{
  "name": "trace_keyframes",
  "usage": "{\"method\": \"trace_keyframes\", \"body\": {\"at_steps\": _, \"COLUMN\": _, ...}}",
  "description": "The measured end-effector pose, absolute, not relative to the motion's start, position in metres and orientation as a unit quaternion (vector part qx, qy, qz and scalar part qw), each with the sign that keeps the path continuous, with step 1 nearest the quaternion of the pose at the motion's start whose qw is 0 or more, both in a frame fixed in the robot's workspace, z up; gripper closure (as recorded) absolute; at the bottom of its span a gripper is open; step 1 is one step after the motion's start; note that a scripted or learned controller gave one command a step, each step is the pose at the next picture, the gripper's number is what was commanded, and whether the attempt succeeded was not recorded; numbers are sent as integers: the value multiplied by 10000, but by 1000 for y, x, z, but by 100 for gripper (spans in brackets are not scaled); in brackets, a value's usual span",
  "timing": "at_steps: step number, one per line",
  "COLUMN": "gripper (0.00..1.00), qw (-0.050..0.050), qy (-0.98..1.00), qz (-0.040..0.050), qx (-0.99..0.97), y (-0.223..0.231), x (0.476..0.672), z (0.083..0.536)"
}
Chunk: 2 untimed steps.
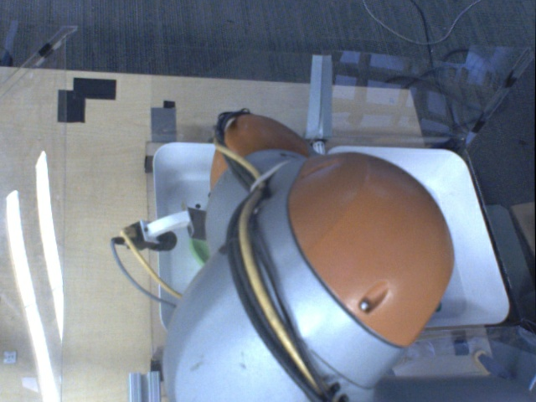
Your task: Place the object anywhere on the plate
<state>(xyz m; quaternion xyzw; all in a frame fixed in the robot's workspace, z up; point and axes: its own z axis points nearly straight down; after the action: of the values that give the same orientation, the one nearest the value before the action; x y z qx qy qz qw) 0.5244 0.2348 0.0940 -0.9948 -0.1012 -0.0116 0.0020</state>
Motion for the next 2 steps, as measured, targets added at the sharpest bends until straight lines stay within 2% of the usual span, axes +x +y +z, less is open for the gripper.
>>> {"method": "trace_keyframes", "body": {"at_steps": 1, "gripper": 0, "qw": 52, "qy": -1032, "qz": -68, "qx": -9946, "y": 239, "x": 568, "z": 93}}
{"method": "trace_keyframes", "body": {"at_steps": 2, "gripper": 0, "qw": 31, "qy": -1063, "qz": -87, "qx": -9943, "y": 237, "x": 556, "z": 93}}
